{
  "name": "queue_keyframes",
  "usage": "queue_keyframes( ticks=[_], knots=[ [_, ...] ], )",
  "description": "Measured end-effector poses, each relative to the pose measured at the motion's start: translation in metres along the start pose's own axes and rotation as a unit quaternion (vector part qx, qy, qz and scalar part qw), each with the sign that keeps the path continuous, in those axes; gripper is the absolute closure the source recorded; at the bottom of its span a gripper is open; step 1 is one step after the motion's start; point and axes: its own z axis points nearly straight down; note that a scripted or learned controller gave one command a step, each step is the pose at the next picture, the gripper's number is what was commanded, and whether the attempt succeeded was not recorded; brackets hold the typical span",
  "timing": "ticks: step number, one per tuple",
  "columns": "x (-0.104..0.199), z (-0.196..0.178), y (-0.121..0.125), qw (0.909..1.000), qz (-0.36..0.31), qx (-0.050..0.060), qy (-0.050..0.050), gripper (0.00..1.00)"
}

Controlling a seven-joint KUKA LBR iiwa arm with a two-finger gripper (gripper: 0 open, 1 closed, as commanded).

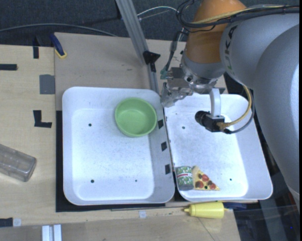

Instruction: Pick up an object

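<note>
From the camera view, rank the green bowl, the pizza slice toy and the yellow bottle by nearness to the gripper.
1. Green bowl: left bin, just left of the gripper.
2. Pizza slice toy: right bin's near edge.
3. Yellow bottle: on the bench, outside the right bin's near rim.

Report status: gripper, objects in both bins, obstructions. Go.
Gripper over the bins' divide, far end. Green bowl in left bin, pizza slice toy in right bin's near corner. Nothing obstructing.
</note>
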Motion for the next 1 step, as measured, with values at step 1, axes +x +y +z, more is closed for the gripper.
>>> queue_keyframes(
  ticks=[1],
  knots=[
    [0.0542, 0.0108, 0.0227, 1.0, 0.001, 0.001, 0.0, 1.0]
  ],
)
